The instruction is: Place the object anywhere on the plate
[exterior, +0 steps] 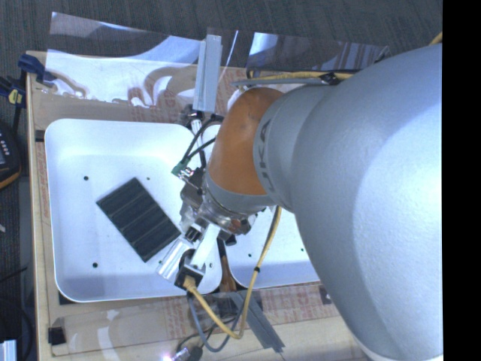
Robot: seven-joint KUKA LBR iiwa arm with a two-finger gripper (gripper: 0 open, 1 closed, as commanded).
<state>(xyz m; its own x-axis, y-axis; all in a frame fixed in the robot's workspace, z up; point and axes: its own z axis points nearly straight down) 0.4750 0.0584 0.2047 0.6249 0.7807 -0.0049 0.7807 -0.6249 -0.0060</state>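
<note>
While the arm (346, 179) reaches in from the right, the jaws (183, 265) hang over the left bin's (68, 201) right rim | their state cannot be told | dark ribbed plate (137, 218) lies flat in that bin, near the jaws

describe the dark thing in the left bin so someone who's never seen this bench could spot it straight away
Look at the left white bin. On its floor, toward the lower middle, lies a dark ribbed rectangular slab, turned diagonally. It is the bin's one dark flat piece, just left of the tool.
</note>
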